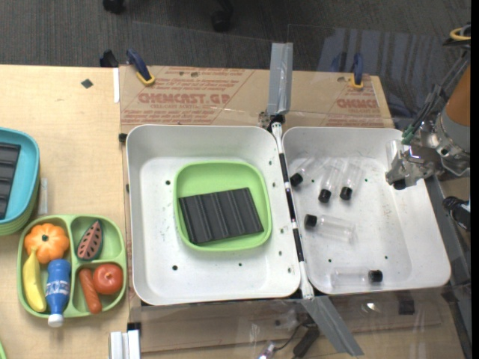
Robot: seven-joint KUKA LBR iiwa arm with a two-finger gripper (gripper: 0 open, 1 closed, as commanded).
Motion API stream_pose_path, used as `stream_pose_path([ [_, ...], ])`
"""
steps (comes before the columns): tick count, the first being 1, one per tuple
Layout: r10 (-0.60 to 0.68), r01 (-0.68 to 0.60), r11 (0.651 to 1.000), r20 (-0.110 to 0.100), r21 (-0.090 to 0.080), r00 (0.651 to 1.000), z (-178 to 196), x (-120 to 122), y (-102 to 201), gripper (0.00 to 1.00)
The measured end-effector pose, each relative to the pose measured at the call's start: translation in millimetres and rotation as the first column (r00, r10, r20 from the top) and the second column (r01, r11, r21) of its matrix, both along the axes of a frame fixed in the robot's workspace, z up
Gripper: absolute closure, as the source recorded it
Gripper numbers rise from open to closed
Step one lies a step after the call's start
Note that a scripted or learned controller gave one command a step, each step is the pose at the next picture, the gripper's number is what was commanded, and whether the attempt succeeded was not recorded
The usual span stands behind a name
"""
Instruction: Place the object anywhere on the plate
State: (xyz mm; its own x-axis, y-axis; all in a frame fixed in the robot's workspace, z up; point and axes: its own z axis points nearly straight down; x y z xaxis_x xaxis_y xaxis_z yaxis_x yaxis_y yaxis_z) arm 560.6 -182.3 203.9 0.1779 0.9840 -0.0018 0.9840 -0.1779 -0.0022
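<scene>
A green square plate (223, 172) sits in the left white bin (150, 200). On the plate lies a flat black ridged slab (221, 215), a little tilted. The right bin (404, 253) holds several clear vials with black caps, such as one vial (327, 185) near the middle, a second vial (331, 226) below it and a third vial (358, 277) near the front edge. My gripper (400, 174) hangs over the right bin's far right side, apart from the vials. Nothing shows between its tips.
A green divided tray (71, 226) of toy food stands at the front left, with a blue tray (19, 182) above it. Cardboard (194, 96) lies behind the bins. A metal post (281, 81) rises at the bins' shared back corner.
</scene>
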Motion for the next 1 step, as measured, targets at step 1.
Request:
stream_pose_path([
  [1,0.000,0.000,1.000,0.000,0.000,1.000,0.1,0.0,0.0,0.00],
])
